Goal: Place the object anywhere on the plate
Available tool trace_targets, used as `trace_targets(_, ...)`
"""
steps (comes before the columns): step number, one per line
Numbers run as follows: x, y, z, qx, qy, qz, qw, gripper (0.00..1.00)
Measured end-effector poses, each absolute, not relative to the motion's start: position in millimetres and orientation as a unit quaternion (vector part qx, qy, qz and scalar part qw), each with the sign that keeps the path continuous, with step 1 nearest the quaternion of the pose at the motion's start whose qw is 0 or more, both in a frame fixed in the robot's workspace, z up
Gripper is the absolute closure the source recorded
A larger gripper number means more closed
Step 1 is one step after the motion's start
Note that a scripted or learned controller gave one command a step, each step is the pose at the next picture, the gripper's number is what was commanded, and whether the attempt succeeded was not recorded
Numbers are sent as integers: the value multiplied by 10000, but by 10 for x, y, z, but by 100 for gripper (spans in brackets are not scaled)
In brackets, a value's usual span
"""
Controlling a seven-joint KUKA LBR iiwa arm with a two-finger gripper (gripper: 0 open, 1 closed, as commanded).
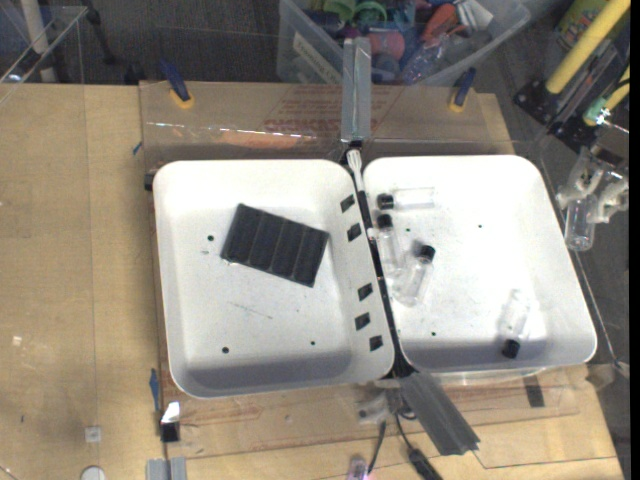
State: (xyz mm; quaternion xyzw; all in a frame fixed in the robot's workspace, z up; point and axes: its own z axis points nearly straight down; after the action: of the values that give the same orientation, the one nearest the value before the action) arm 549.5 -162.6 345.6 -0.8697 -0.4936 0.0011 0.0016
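Note:
A black ridged rectangular plate (pixel 275 245) lies flat in the left bin (pixel 190 348), toward its upper middle. In the right bin (pixel 560 268) lie small clear bottles with black caps: one near the top left (pixel 405 200), a cluster beside the divider (pixel 408 266), and one near the front right corner (pixel 515 320). My gripper (pixel 584 206) hangs at the right bin's right rim, far from the plate, and I see nothing held in it. The arm's wrist (pixel 590 108) stands above it at the frame's upper right.
A raised divider (pixel 365 268) with black markers separates the two bins. Behind the bench stands a clear tub of coloured toys (pixel 400 18). A metal bar (pixel 355 88) runs up from the divider. Bare wooden bench (pixel 70 268) lies to the left.

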Motion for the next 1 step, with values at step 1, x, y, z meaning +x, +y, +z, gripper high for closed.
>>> trace_targets(1,5834,-1808,3317,-8527,-5225,2,-4,100)
